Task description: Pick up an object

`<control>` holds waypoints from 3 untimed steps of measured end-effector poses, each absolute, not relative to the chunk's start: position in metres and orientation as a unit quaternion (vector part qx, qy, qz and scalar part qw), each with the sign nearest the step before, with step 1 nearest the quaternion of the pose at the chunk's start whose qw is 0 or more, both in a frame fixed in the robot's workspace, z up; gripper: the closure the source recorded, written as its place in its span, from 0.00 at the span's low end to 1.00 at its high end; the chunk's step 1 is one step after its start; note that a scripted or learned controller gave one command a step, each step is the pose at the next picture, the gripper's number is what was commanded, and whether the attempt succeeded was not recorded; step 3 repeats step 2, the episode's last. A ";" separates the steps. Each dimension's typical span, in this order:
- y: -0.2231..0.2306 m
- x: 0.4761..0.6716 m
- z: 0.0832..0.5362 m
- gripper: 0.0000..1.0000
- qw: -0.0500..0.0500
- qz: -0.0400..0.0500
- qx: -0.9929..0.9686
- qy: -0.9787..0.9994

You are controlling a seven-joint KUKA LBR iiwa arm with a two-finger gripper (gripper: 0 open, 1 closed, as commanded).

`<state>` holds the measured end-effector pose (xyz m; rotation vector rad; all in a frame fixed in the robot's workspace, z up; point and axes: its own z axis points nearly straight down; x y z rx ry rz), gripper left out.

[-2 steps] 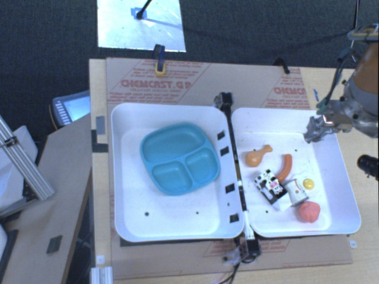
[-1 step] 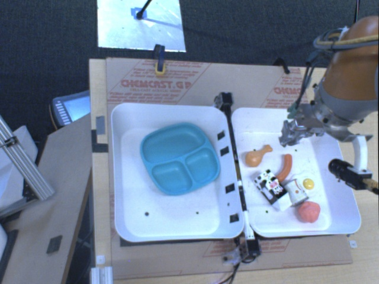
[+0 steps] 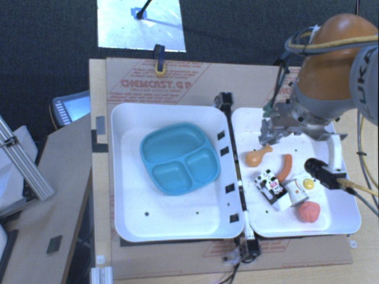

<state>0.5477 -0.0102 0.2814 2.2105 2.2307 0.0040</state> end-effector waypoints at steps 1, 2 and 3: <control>0.040 0.564 0.277 1.00 0.001 0.001 0.704 0.711; 0.098 0.578 0.258 1.00 0.000 0.001 0.703 0.711; 0.098 0.578 0.258 1.00 0.000 0.001 0.703 0.711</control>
